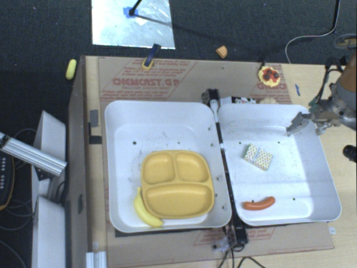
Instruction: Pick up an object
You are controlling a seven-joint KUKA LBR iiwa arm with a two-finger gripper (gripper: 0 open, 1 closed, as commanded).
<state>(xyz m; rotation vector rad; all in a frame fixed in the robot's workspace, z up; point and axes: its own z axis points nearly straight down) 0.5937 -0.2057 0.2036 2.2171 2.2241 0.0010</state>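
Presently, the gripper (308,123) is being held over the right bin's (326,175) upper right part, fingers spread, nothing between them. A patterned packet (257,157) is lying mid-bin; a sausage (259,204) is lying nearer its front edge, both well apart from the gripper.

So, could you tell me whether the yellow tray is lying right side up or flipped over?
Right side up. The tray lies flat in the left bin, its three compartments facing upward, rims showing around each.
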